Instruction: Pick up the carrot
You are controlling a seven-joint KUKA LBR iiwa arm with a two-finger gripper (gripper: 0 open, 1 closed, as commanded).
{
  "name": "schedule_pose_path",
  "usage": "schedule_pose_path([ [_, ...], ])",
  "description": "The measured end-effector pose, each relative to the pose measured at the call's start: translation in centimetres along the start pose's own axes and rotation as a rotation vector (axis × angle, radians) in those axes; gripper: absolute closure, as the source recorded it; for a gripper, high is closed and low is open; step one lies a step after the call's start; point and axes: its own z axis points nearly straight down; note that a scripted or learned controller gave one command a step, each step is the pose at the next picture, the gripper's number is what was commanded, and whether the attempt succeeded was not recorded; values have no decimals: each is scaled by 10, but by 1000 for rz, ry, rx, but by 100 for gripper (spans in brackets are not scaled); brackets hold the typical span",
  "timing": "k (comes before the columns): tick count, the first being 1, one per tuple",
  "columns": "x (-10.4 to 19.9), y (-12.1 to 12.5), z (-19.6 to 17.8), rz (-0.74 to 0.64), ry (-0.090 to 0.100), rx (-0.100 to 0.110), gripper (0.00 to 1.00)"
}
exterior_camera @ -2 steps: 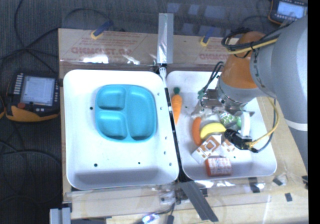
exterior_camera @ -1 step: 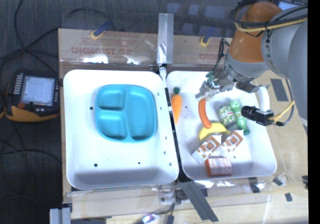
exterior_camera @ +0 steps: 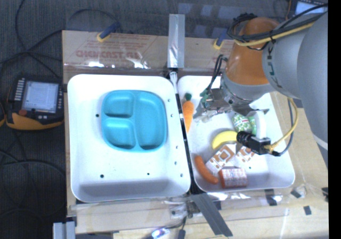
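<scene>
We see the carrot (exterior_camera: 187, 113) lying against the left wall of the right bin (exterior_camera: 282, 171). Our tool (exterior_camera: 209, 105) hovers just beside it; whether it is open we cannot tell.

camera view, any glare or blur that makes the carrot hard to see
Camera view: the carrot is fairly sharp against the right bin; glare streaks the tape behind the left bin; the arm's orange band is soft, slightly blurred.
</scene>
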Motion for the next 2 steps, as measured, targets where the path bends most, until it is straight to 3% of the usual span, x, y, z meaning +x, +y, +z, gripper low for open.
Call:
schedule_pose_path([
  [1,8,19,-20,-185,-3,-1,100],
  [2,45,46,-36,-674,-2,-3,100],
])
